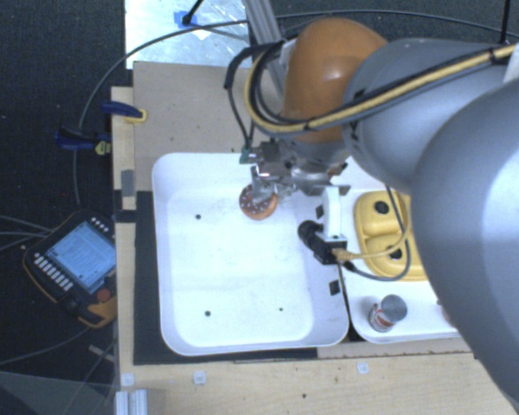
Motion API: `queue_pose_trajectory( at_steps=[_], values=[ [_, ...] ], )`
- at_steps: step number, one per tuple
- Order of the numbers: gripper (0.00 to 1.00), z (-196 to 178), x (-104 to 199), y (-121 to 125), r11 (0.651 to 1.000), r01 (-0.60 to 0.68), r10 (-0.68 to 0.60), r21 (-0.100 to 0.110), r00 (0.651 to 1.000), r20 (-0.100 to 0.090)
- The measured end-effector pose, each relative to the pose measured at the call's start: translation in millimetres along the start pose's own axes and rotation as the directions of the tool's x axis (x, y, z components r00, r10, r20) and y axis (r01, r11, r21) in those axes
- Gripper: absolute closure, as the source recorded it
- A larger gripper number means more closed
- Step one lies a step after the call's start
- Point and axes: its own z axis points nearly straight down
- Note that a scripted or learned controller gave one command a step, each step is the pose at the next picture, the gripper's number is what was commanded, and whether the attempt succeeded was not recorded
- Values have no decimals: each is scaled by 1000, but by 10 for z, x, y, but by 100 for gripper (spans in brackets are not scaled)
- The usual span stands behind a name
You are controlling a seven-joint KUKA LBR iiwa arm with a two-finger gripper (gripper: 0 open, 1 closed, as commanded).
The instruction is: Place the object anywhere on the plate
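While the arm hangs over both bins, the tool [261, 178] sits at twelve o'clock in the left bin [233, 318], directly above the brown round object [259, 203]; its grip cannot be judged. Pickup appears under way; next comes transfer toward the yellow plate [376, 232] at three o'clock.

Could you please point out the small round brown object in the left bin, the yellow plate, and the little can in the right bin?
small round brown object [259, 203], camera view, its top face.
yellow plate [374, 225], camera view, its left rim.
little can [387, 310], camera view, its lid.
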Motion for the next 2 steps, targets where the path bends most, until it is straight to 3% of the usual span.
queue_pose_trajectory(
  at_steps=[1,2],
  values=[
    [100,69,621,19,1000,1,-1,-1,1000,-1],
    [0,68,581,22,1000,-4,4,0,1000,1]
  ],
)
